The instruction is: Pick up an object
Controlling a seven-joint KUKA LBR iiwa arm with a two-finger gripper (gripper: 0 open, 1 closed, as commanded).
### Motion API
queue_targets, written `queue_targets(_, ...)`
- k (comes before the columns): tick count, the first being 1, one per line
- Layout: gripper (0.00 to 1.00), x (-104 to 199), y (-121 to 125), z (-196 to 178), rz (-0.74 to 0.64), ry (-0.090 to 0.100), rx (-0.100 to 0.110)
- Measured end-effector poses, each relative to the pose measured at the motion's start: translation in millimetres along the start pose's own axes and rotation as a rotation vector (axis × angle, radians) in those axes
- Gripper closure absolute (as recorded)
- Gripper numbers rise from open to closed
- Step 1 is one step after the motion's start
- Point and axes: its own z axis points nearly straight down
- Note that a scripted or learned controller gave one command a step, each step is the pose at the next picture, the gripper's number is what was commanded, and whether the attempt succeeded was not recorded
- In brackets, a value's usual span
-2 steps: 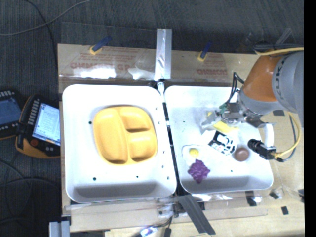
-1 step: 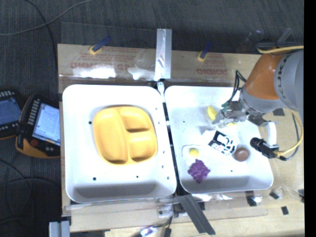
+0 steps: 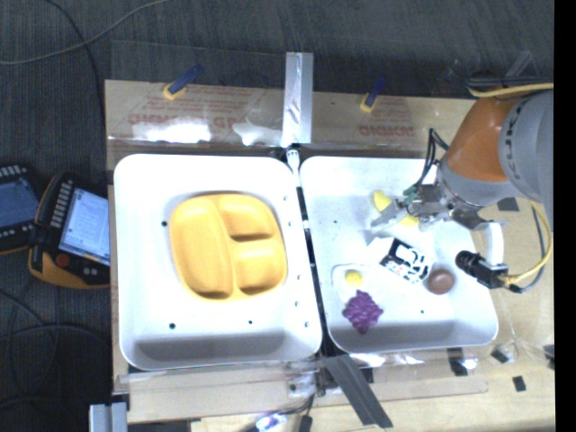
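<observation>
Dark carpet surrounds the bench. A yellow tray is seen in the left bin. In the right bin, a fried egg and purple grapes lie at seven o'clock from the gripper, a black-and-white card at six, a brown ball at five. Whether anything is gripped cannot be told.

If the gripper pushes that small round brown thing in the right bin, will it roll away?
Probably. The small round brown object looks ball-like, so a sideways nudge may roll it. It lies near the right white bin's wall, which should stop it.
</observation>
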Motion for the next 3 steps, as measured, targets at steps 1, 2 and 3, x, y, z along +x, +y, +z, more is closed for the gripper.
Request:
queue_targets(1,0.00,10.5,71.4,25.1,-0.125,0.011,0.028)
queue_targets(2,1.00,10.3,71.3,16.3,-0.127,0.008,0.031)
queue_targets(3,1.00,86.0,80.6,-70.9,-0.190,0.014,0.030)
